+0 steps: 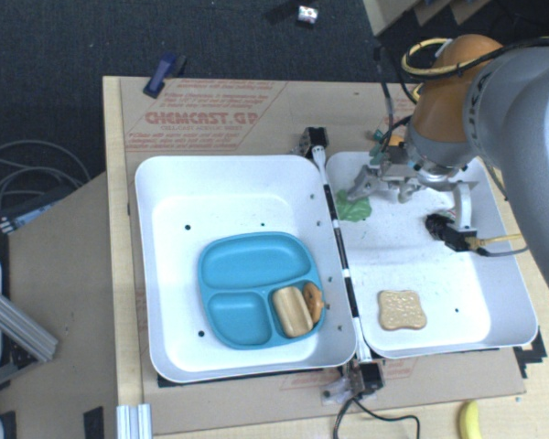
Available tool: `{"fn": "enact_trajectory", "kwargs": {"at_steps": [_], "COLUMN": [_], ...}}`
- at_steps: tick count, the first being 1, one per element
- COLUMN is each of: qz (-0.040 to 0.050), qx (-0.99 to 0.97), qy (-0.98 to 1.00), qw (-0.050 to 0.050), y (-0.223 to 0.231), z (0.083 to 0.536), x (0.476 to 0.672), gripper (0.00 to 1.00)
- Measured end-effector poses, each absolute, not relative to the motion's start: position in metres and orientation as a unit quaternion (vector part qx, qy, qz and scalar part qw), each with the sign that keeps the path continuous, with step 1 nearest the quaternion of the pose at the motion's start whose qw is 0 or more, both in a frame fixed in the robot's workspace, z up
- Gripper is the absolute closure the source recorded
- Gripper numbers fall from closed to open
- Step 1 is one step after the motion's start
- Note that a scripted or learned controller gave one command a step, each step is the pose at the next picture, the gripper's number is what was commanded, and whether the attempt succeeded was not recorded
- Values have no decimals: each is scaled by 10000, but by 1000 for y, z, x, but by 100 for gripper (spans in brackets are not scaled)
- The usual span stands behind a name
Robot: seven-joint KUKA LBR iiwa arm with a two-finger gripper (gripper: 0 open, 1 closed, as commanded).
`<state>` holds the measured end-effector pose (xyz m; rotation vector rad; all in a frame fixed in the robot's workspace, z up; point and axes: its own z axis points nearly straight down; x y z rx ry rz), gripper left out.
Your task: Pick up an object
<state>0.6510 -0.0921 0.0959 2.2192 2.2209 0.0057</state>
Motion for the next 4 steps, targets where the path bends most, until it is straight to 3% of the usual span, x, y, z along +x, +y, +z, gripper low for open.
{"fn": "enact_trajectory", "kwargs": {"at_steps": [1, 2, 3, 4], "qz": [5, -12, 2, 0], "qx": [7073, 7076, 7073, 7073], "qy": [7070, 7067, 7069, 7070], "qw": [19, -4, 19, -2], "y": [-136, -191, -220, -198], "z": [135, 84, 129, 84], "x": [667, 609, 609, 580], "gripper": [0, 0, 0, 0]}}
